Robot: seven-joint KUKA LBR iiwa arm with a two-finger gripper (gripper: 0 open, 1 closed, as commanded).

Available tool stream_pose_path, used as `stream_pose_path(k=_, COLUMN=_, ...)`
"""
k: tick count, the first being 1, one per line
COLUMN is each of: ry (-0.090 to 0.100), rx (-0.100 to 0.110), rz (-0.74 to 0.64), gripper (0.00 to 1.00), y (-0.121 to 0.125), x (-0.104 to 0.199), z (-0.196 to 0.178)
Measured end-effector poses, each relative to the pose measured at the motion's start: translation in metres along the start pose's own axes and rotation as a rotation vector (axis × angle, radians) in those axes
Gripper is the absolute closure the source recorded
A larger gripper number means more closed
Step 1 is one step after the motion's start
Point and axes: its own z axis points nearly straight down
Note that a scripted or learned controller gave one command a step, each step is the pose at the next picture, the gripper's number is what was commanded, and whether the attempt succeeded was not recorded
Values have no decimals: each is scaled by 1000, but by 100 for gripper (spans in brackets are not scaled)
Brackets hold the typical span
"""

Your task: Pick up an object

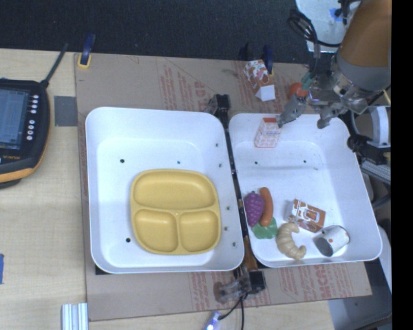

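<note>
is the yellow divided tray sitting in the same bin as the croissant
No, the yellow divided tray lies in the left bin, while the croissant lies in the right bin.

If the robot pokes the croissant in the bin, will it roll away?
Probably not: the croissant is curved and lies flat, so it would likely slide or spin. It looks like a toy, so probably light. The cup and vegetables close by might block it.

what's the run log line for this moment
arm: over right bin's far edge | pincer: open, holding nothing | nearest: carton | tray: left bin

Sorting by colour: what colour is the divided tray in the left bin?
Yellow tray, seen in the camera view.
</note>
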Motion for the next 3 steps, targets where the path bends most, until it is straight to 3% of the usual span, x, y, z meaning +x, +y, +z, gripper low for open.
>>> stream_pose_path(k=1, ry=-2, rx=1, rz=2, gripper=0, y=-33, x=-76, z=37)
stream_pose_path(k=2, ry=-1, rx=1, rz=1, gripper=0, y=-83, x=-104, z=72)
stream_pose_path(k=3, ry=1, rx=0, rz=1, gripper=0, y=21, x=-104, z=132)
